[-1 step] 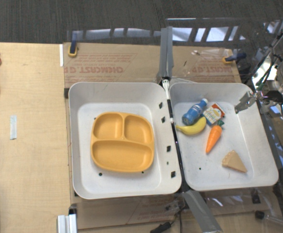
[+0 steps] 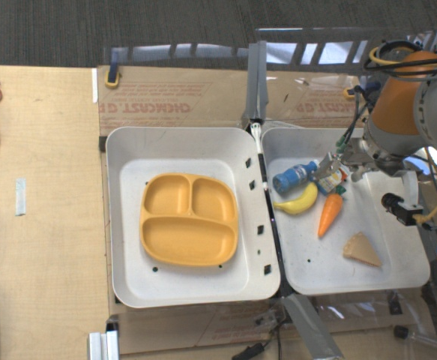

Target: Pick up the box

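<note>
At the upper middle of the right bin [image 2: 398, 283], the pincer [image 2: 339, 172] sits low over a cluster of items, reaching in from the grey and orange arm [image 2: 398, 111] at the right.

Finding 1: A small printed object, judged to be the box [image 2: 327, 178], lies directly beneath and slightly left of the pincer, partly covered by it. It sits between the blue bottle [image 2: 293, 177] on its left and the leaf end of the carrot [image 2: 329, 214] below it, and appears to touch or nearly touch both. The banana [image 2: 297, 201] lies just below the bottle.

Finding 2: Whether the pincer is apart, together or clamped on the box cannot be told, because the parts overlap. No grasp is confirmed.

Finding 3: The box's long axis cannot be made out with so little of it exposed. The coming move is judged to turn on a short vertical relation, with the box under the pincer rather than off to one side. The crowding neighbours are a risk.

Finding 4: A tan wedge [image 2: 362, 250] lies well apart, toward the bin's near right corner. The left bin [image 2: 121, 201] holds an orange divided plate [image 2: 190, 220].

Finding 5: Both bins rest on cardboard [image 2: 181, 103]. A pale wood surface [image 2: 46, 238] extends to the left, and dark flooring [image 2: 166, 6] lies beyond.
</note>
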Controlling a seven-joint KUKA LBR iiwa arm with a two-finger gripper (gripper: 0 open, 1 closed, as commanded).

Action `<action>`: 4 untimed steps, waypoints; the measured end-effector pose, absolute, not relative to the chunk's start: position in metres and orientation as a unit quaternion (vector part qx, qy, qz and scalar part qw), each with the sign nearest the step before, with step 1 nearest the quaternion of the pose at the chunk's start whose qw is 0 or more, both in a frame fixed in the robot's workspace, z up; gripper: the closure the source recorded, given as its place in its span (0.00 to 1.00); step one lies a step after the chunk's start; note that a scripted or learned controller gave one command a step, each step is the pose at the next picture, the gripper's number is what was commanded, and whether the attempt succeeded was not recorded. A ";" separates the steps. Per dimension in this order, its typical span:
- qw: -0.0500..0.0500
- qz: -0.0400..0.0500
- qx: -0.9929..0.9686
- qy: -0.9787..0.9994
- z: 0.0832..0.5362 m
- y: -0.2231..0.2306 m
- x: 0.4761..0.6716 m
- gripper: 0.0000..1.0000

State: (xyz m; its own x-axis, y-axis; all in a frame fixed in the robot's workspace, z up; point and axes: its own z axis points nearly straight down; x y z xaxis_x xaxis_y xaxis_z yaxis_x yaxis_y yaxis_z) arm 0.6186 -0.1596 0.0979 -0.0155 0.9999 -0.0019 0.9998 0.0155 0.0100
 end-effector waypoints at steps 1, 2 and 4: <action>0.004 0.003 0.702 0.713 0.098 -0.160 0.619 0.00; 0.005 0.003 0.676 0.737 0.098 -0.174 0.662 0.00; 0.008 0.003 0.675 0.738 0.110 -0.175 0.664 0.00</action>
State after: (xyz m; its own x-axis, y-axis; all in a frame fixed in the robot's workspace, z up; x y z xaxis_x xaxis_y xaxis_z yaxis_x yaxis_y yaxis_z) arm 0.6638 -0.1748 0.1099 -0.0880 0.9961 -0.0087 0.9960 0.0881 0.0155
